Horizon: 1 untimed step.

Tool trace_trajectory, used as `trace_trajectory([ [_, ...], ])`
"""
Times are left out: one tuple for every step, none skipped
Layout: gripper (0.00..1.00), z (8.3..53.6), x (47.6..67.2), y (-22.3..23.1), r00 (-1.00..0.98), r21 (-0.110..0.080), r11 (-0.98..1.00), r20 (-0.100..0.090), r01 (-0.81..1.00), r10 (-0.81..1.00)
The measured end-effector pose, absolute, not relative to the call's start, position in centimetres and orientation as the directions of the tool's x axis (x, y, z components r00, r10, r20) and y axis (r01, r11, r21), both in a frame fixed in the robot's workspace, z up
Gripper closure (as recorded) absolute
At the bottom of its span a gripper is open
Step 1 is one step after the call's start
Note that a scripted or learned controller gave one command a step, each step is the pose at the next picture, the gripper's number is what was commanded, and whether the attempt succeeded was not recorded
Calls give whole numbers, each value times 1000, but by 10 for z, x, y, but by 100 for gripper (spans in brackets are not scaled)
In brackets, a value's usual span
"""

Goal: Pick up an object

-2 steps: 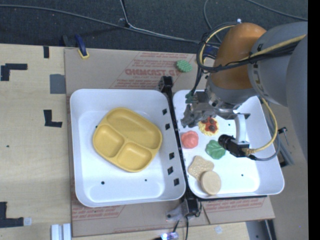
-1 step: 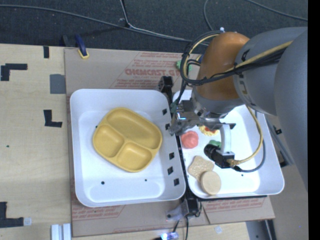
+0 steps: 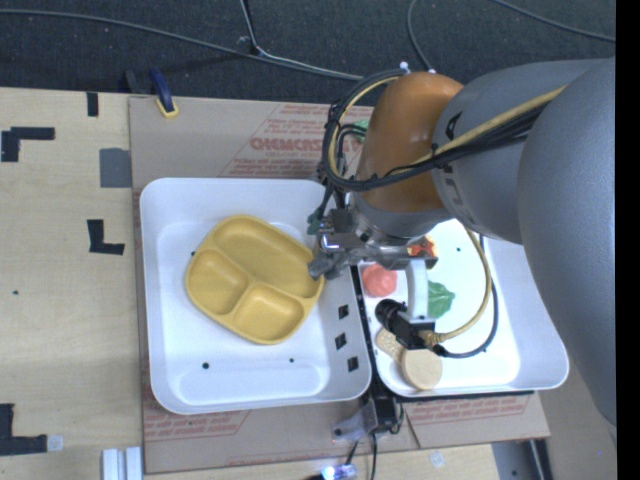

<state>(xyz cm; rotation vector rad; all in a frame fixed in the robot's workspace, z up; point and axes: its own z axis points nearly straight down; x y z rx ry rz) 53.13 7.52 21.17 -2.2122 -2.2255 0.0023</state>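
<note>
Yellow tray (image 3: 250, 278) lay in the left bin (image 3: 165, 368), its right edge beside the gripper (image 3: 325, 258). Whether the gripper was wide or closed was unclear. Apparently nothing had been lifted; grasping and raising remained.

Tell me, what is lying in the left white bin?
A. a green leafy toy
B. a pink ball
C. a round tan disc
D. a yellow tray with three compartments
D: the yellow tray, split into three compartments, lies in the left bin, while the small items sit in the right one.
</note>
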Motion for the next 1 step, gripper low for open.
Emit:
trace_trajectory([
  [0,212,532,72,-2,-3,2,0,1000,1000],
])
